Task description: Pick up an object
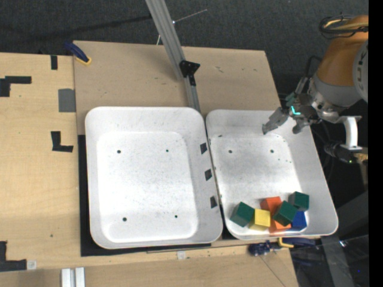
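Several small blocks lie clustered in the near right corner of the right bin [251, 160]: a dark green block [242, 213], a yellow block [261, 218], an orange block [271, 204], more green blocks [300, 200] and a blue block [299, 220]. My gripper [285, 123] hangs over the far right corner of that bin, well away from the blocks. Its two fingers are spread apart with nothing between them.
The left bin [143, 172] lies beside the right one with black clips along the shared edge. A slanted metal rail [170, 37] crosses the bench behind the bins. The arm's orange band [341, 58] stands at the right edge.
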